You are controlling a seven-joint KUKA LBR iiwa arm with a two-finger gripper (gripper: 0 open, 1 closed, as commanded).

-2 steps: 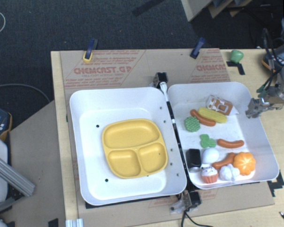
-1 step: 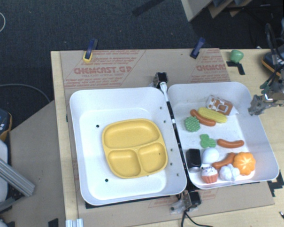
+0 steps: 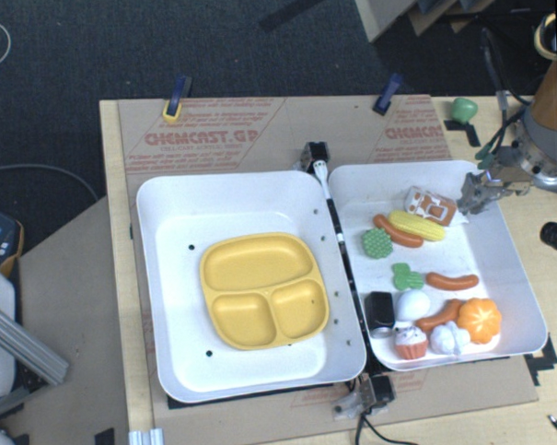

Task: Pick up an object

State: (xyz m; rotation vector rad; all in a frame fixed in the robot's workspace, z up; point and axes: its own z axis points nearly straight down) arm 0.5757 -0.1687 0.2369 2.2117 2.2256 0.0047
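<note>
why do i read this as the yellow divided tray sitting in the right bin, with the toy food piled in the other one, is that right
Not quite: the camera view shows the yellow divided tray in the left bin. The toy food lies in the other one, the right bin.

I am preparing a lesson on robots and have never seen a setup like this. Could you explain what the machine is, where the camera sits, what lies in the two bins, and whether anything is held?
One camera looks down at a slant on a bench with two white bins. The left bin holds a yellow divided tray. The right bin holds toy food: corn, sausages, a green waffle, an orange, a cupcake, plus a small box and a black block. The machine is a robot arm reaching in from the right. Its gripper is over the right bin's far corner, beside the box. I see nothing between its fingers, so nothing is picked up yet.
</note>
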